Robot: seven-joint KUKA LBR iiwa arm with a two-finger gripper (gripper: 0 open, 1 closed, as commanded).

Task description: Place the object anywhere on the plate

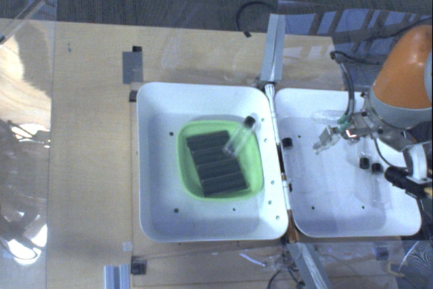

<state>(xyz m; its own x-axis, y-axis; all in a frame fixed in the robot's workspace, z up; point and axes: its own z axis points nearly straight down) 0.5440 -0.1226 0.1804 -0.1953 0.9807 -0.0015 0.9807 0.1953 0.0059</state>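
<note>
A square green plate [254,176] lies in the middle of the left bin [155,166]. A dark ridged block [215,162] lies flat on the plate. A clear plastic tube [237,140] with a black cap [249,122] rests tilted on the plate's upper right part, with its cap end over the rim. My gripper [326,139] hangs over the upper left part of the right bin [318,213], well to the right of the plate. Nothing shows in it.
The grey arm with its orange band [406,74] reaches in over the right bin's right side, with cables around the wrist. Two small black pieces [287,143] [364,162] lie in the right bin. A metal post [273,51] stands behind the seam between the bins.
</note>
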